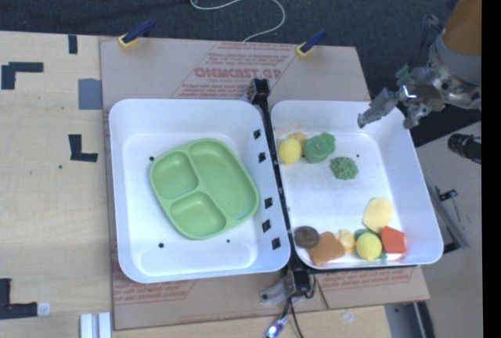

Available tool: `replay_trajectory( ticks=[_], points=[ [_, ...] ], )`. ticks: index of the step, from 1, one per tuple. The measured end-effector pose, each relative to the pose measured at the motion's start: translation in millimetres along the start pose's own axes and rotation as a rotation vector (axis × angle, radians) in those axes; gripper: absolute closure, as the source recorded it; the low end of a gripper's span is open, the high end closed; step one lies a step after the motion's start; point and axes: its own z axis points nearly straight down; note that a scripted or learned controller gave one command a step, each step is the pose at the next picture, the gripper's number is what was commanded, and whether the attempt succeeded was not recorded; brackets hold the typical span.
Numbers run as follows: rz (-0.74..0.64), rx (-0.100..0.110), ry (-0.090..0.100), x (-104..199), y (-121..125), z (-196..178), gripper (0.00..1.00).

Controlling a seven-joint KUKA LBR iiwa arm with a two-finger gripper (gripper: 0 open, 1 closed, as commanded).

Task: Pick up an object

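Above the right bin's (407, 149) far right corner hangs the tool (394, 111), its fingers apart and holding nothing. Below it in that bin lie two green pieces (319, 147) and a yellow ball (290, 150) near the far wall, with a yellow block (378, 212), a red block (393, 241) and brown bits (306, 235) along the near wall. Beside it, the left bin (129, 133) holds a green tray (203, 188)

two bins (129, 172), one green tray (205, 188)
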Motion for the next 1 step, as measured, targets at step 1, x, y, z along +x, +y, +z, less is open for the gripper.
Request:
replay_trajectory(
  ticks=[1],
  points=[
    [0.0, 0.004, 0.001, 43.2, -33.8, 205.1, 0.0]
  ],
)
